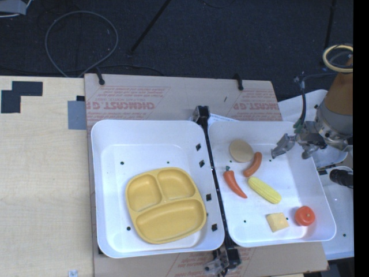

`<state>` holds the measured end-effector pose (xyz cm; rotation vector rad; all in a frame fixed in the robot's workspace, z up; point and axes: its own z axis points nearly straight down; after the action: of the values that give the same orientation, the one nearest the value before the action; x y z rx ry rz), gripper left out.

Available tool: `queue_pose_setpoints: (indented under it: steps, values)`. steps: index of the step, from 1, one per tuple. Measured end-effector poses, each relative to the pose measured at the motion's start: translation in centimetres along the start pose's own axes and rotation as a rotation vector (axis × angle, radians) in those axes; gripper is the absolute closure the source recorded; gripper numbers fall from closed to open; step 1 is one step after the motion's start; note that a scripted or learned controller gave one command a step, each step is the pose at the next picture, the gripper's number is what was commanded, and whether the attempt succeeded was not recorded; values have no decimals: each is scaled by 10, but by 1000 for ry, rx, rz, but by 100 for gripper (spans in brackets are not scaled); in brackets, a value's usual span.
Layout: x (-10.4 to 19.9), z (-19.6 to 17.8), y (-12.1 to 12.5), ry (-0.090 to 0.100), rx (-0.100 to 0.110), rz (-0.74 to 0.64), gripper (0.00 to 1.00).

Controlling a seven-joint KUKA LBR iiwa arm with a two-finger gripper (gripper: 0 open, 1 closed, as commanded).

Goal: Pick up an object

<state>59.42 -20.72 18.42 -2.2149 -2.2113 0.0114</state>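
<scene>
The sausage (252, 164) lies in the right bin (314, 180), and I take it as the landmark. It touches the lower right edge of the tan round cookie (241, 150). The red pepper (234, 184) is just beside it on the lower left, and the corn cob (264, 190) is just below it. The cheese cube (277, 222) and the tomato (305, 216) are well apart from it, toward the bin's near right corner.

The claw (294, 143) hovers to the right of the sausage, near it, with its fingers spread and nothing between them.

The risk, I think, is the crowding: a descent onto the sausage could strike the cookie or push the pepper, so the fingers close on two things or on none. The sausage may also roll.

The yellow tray (166, 204) lies in the left bin (109, 154).
</scene>
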Motion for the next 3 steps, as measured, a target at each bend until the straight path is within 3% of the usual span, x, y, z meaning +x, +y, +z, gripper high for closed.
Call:
queue_pose_setpoints:
  steps: [1, 3]
  values:
    - [0, -7, 3, -3, -13, -2, 0]
    - [-4, 92, 8, -2, -8, -2, 0]
